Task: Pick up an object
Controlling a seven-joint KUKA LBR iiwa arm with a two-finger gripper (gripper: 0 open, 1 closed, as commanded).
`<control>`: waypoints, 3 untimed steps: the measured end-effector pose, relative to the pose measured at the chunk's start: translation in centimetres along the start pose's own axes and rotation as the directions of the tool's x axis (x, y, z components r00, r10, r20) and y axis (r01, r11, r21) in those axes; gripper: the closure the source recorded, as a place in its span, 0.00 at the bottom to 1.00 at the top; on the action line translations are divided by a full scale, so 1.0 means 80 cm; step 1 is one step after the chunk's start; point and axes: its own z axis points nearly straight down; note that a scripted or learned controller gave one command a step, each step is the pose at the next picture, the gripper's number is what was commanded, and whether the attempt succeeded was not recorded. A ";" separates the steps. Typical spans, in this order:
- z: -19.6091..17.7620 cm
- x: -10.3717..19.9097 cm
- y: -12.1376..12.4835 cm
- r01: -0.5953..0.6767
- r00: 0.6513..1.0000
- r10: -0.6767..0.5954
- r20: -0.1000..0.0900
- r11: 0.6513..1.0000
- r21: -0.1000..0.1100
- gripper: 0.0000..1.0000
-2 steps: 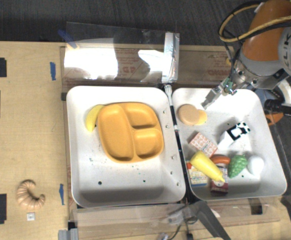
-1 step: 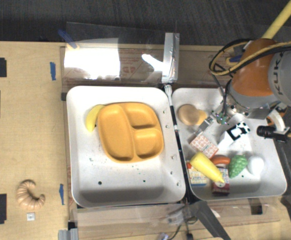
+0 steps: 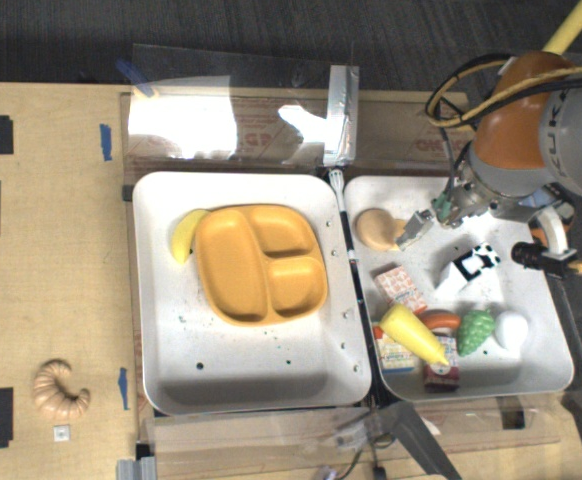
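- Tan croissant-shaped toy (image 3: pixel 61 389) lies nearest to me on the cardboard bench top (image 3: pixel 41 268), well apart from both bins, so I ignore it.
- At the near wall of the right white bin (image 3: pixel 551 368), I see a crowded group: a yellow corn-shaped toy (image 3: pixel 413 334), a green leafy plastic toy (image 3: pixel 476 331), a white egg-shaped object (image 3: pixel 512 330) and a small patterned box (image 3: pixel 400 285). Several of them touch, so I judge a grasp there could catch two things or push one under another.
- The left white bin (image 3: pixel 161 298) holds an orange divided plastic tray (image 3: pixel 261 263) with a yellow banana toy (image 3: pixel 183 235) just beside it.
- Farther back, the gripper (image 3: pixel 421 223) hangs low in the right bin, close to a round tan bread-like toy (image 3: pixel 375 229). I cannot tell if its fingers are wide or narrow, and nothing appears to be held.
- This toy sits near the dividing edge between the bins; I fear a finger may hit that wall, or the round shape may slip out.
- More open floor is around the black-and-white marker card (image 3: pixel 476 263).
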 end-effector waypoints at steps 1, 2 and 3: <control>0.029 0.020 -0.097 -0.065 0.998 0.066 0.005 0.998 -0.012 0.00; 0.029 0.010 -0.060 0.469 0.883 -0.469 0.011 0.883 -0.005 0.00; 0.023 -0.012 -0.004 0.515 0.857 -0.515 0.009 0.857 -0.006 0.00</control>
